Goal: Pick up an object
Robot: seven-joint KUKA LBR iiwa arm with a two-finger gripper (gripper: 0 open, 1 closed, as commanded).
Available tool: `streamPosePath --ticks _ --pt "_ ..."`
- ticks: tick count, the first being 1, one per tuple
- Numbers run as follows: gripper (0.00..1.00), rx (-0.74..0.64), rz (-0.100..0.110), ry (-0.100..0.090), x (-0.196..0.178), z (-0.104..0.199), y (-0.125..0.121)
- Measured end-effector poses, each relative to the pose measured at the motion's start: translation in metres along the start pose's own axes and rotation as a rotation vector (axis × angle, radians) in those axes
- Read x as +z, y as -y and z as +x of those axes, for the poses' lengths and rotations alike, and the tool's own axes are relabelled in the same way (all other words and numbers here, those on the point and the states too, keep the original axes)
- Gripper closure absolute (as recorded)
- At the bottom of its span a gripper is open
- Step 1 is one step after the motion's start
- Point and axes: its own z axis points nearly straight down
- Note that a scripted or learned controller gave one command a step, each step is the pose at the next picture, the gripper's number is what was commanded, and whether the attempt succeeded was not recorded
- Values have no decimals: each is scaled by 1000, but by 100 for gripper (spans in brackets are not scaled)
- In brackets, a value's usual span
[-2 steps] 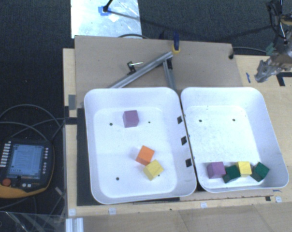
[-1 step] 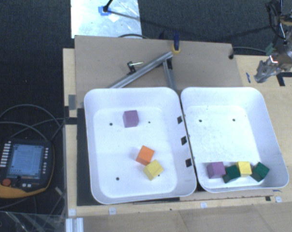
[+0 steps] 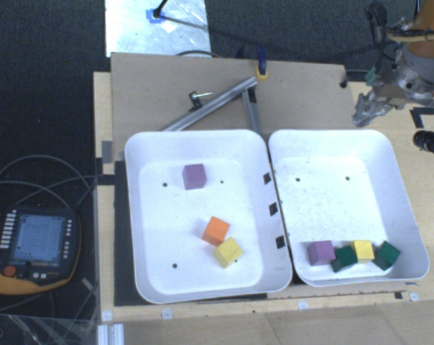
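Your grey arm with its orange band comes in at the top right corner, and its two-finger gripper hangs over the bench just beyond the far right corner of the right shallow white bin, outside the bin's rim. The wrist tilts down and to the left, so the metal fingers point at the bench near that corner. From this slant you cannot tell how far apart the fingers stand; nothing shows between them.

The things you could pick lie well apart from the gripper. In the left shallow white bin you have a purple cube alone near the far middle, and closer to the front an orange cube touching a yellow cube at its corner. In the right bin, along the near wall, a second purple cube, a dark green block, a small yellow cube and another dark green block sit packed in a row, touching one another and close against the rim.

Behind the bins a grey metal bar lies slanted across the brown board. A teach pendant with a screen rests on the floor at the left with its cables looped around it.
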Motion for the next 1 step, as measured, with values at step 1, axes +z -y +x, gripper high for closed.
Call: streamPosePath --ticks 1 --pt "100 0 0 -1 15 57 -1"
